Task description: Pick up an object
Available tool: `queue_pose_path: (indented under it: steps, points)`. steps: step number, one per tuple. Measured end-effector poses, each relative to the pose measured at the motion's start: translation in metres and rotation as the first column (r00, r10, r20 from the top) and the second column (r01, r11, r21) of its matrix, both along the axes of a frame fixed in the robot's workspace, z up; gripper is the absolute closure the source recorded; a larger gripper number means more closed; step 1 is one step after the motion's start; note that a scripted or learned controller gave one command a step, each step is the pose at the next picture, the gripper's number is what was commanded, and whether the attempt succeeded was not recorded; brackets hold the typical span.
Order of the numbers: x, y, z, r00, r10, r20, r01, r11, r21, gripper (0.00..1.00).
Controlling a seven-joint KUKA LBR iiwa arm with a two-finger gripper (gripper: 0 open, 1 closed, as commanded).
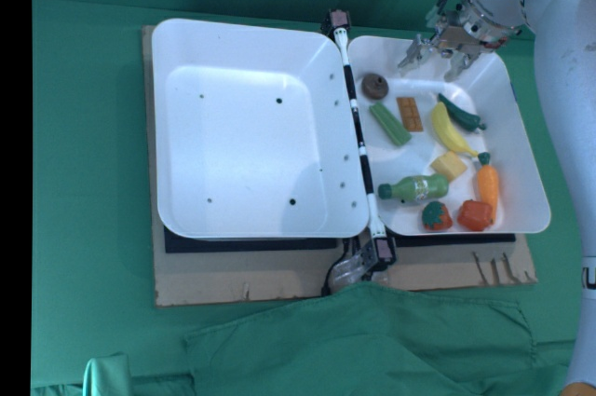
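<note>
risk first: the objects sit packed close in the right bin [521, 198], so a descent from here could clip two things at once. the banana [447, 129] and the dark green cucumber-like piece [462, 113] touch each other just below the pincer [438, 57], and a closing grab there may push one out or wedge both. round or tapered shapes like the carrot [488, 184] would likely roll or slip out. the pincer is also near the bin's far rim, so a straight drop could strike the wall instead of a toy.

the pincer hangs above the far end of the right bin, fingers spread apart, clearly open, nothing between them and touching nothing i can see. no object picked yet.

nearest to it: brown round piece [375, 86] below and to its left, orange wafer [409, 112] and green pod [389, 124] below it. farther off toward the near rim lie the yellow block [449, 165], green bottle [413, 189], strawberry-like piece [436, 215] and red piece [475, 215]. left bin [186, 49] is well to the side.
</note>
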State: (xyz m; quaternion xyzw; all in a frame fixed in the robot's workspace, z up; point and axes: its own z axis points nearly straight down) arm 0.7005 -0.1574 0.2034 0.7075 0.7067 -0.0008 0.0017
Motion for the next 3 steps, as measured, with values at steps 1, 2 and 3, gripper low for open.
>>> queue_pose_path:
  steps: [1,2,3]
  points:
    - [0.0,0.001,-0.018,1.0,0.0,-0.007,0.0,1.0,0.002,0.0]
    - [-0.018,0.002,0.003,1.0,-0.004,0.003,0.004,1.0,0.001,0.0]
    - [0.0,-0.008,-0.02,1.0,0.001,-0.01,-0.001,1.0,0.007,0.0]
